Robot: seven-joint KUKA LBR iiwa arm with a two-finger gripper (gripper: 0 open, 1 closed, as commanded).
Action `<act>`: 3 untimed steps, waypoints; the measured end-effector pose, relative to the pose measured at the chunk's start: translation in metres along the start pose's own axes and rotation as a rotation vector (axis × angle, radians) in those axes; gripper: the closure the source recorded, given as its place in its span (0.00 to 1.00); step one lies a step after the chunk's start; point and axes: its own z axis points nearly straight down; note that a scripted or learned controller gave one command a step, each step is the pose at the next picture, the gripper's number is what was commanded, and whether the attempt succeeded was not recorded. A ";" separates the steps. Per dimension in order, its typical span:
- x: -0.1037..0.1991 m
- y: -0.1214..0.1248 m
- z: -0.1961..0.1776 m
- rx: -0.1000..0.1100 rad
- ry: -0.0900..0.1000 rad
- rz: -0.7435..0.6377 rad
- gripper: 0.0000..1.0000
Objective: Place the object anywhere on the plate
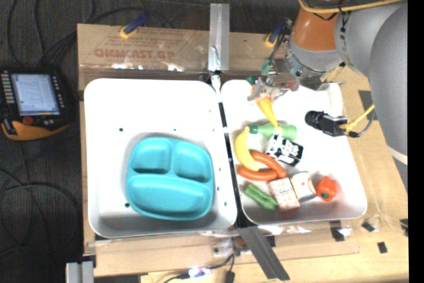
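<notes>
So the gripper [268,91] sits over the top of the right bin [351,162] and it's clamped on a yellow carrot-shaped toy [268,109] — lifted clear of the pile. The teal divided plate [171,175] is alone in the left bin [106,142], well apart from it. Below the toy: banana [242,149], green bottle [278,130], hot dog [260,169]. Wooden bench [99,43] on dark carpet [40,16] — teach pendant [30,103] lying at left, cables around.
</notes>
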 end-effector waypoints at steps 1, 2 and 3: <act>0.005 0.019 0.026 0.002 0.001 0.197 1.00; 0.081 -0.021 0.026 0.002 0.000 0.157 1.00; 0.146 -0.076 0.026 0.003 0.001 -0.052 1.00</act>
